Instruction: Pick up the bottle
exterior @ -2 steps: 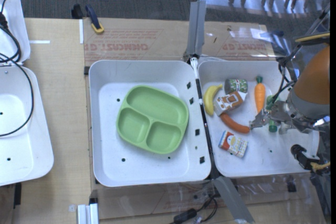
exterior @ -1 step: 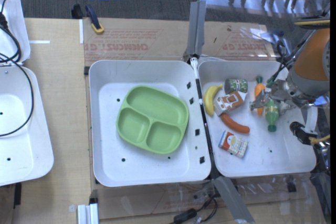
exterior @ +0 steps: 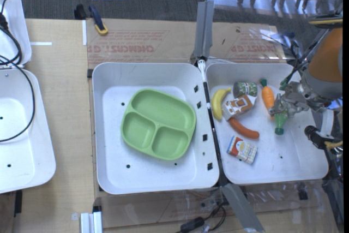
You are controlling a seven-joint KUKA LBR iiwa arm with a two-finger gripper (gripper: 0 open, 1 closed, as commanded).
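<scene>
Bottle (exterior: 280,123), small and green, stands in the right bin (exterior: 294,169) just right of the carrot (exterior: 268,97), with the hand (exterior: 284,107) right on top of it, its spread impossible to tell, so a straight, slow lift looks wisest.

Two bins (exterior: 103,117), one plate (exterior: 158,124), one bottle (exterior: 280,121)

Cardboard-topped bench (exterior: 136,41), two white bins side by side, left bin (exterior: 103,133), right bin (exterior: 294,166)

green bottle (exterior: 279,123), orange carrot (exterior: 268,97), yellow banana (exterior: 218,103)
</scene>
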